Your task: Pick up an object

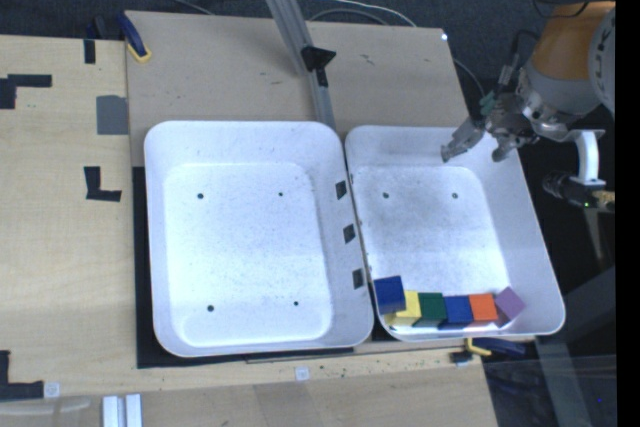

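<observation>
A pale wooden desk (250,80) on dark carpet carries two shallow white bins side by side, with black tape marks on the board to the left.

Nearest the camera, along the front wall of the right bin (520,215), lies a tight row of small blocks: a blue block (388,292) sitting slightly proud at the left, then a yellow block (407,308), a green block (431,306), a second blue block (458,309), an orange block (483,307) and a purple block (509,302). They touch one another and press against the bin wall, so a clean grasp probably means coming straight down on an end piece; the raised blue block or the purple one looks the easiest, since each has a free side.

The left bin (240,235) sits beside it, their rims meeting at a row of black clips (348,233).

Farther back, the pincer (480,143) hangs over the right bin's far corner, well apart from the blocks; it carries nothing, and its spread cannot be judged. A slanted metal pole (282,0) crosses the far desk, clear of the reach.
</observation>
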Robot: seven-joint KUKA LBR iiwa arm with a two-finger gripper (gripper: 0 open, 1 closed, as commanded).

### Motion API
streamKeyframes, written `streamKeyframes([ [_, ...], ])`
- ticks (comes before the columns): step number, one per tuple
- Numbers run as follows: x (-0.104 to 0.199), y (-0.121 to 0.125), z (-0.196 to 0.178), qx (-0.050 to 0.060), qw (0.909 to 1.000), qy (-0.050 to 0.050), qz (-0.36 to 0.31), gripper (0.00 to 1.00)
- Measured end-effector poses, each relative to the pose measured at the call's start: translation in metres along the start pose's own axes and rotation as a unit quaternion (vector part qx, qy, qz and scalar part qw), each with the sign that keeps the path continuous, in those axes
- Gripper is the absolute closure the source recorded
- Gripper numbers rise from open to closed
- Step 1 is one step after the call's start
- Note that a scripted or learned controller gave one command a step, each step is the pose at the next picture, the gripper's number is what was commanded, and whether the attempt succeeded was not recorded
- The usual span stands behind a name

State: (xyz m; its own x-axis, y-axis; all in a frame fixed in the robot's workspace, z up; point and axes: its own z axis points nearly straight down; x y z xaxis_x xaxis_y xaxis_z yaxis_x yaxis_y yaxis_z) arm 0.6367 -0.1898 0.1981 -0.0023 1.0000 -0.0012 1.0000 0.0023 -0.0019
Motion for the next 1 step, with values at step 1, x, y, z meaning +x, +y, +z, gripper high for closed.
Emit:
streamKeyframes([
  [1,0.1005,-0.0256,-0.0678,-0.003,1.0000,0.002,-0.004,0.00],
])
